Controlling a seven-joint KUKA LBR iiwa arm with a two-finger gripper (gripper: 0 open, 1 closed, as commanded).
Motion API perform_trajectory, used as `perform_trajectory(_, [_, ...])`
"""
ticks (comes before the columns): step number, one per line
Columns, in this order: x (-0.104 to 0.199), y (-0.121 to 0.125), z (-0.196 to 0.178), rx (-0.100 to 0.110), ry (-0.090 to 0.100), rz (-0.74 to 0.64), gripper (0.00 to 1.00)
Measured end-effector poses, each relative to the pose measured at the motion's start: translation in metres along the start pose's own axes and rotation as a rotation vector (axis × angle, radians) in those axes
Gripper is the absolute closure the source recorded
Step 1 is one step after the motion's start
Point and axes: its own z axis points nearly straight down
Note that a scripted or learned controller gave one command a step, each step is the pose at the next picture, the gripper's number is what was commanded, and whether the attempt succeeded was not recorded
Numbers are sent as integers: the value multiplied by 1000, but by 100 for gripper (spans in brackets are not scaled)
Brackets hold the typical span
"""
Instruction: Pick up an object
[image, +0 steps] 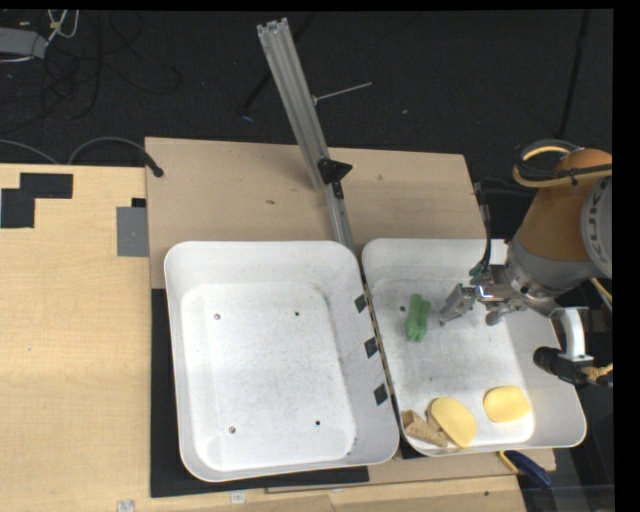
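Hovering the hand (470, 301) over the right bin (440, 265), fingers spread and holding nothing, just beside the green block (417, 318) lying near the divider, so probably needs shifting left and dropping down.

The tan surface (240, 190) carries two shallow white bins side by side, touching at their inner rims: the left bin (190, 300) and the right bin (400, 262). A black mat (160, 400) shows under the left bin's edge.
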Motion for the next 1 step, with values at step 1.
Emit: perform_trajectory(1, [1,0,40,-6,-2,0,0])
